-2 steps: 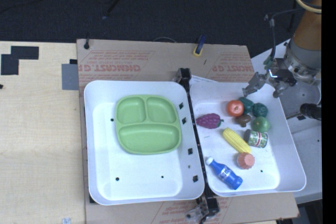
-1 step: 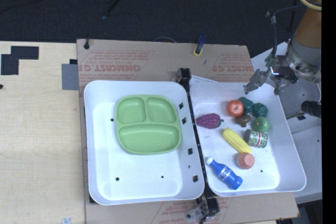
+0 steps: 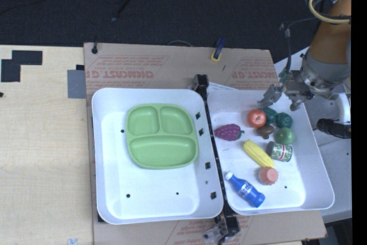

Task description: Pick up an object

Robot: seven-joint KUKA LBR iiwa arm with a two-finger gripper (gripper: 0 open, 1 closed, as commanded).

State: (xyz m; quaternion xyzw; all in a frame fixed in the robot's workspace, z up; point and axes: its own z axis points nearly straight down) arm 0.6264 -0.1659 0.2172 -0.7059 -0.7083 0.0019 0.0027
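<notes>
My gripper (image 3: pixel 282 101) hangs over the back of the right bin (image 3: pixel 319 174), its two fingers spread open with nothing between them. Just below it lie a red tomato (image 3: pixel 257 118), a dark teal piece (image 3: pixel 283 120) and a small brown piece (image 3: pixel 265 131). Further forward sit a green round fruit (image 3: pixel 285 136), a small can (image 3: pixel 281 151), a yellow corn cob (image 3: pixel 258 154), a pink round piece (image 3: pixel 268 175) and a blue bottle (image 3: pixel 245 189). A purple grape bunch (image 3: pixel 228 132) rests near the bin's left wall.
The left bin (image 3: pixel 106 181) holds a green divided plate (image 3: pixel 161 136). A black divider (image 3: pixel 207 140) runs between the bins. Cardboard (image 3: pixel 149 69) lies behind them, with a blue and yellow clip (image 3: pixel 217 50) at its back edge.
</notes>
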